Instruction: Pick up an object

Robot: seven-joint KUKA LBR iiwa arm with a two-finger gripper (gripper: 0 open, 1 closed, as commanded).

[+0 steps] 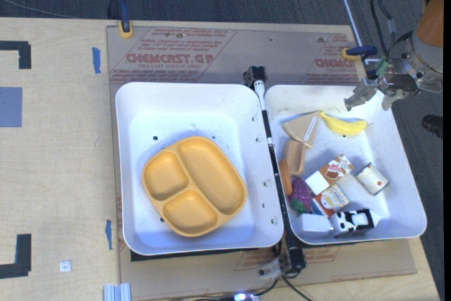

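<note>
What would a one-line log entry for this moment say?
stage: approach | gripper: above right bin far corner, holding nothing | nearest: banana | left bin: yellow tray

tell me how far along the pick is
Done: nothing looks picked up; the banana, sandwich and other items lie in the right bin. In hand: the gripper hovers over that bin's upper right corner with nothing between its fingers. Left: descend, grasp an item, lift.

Gripper [369, 96] above banana [343, 124]; yellow tray [194, 185], left bin [134, 151]
</note>
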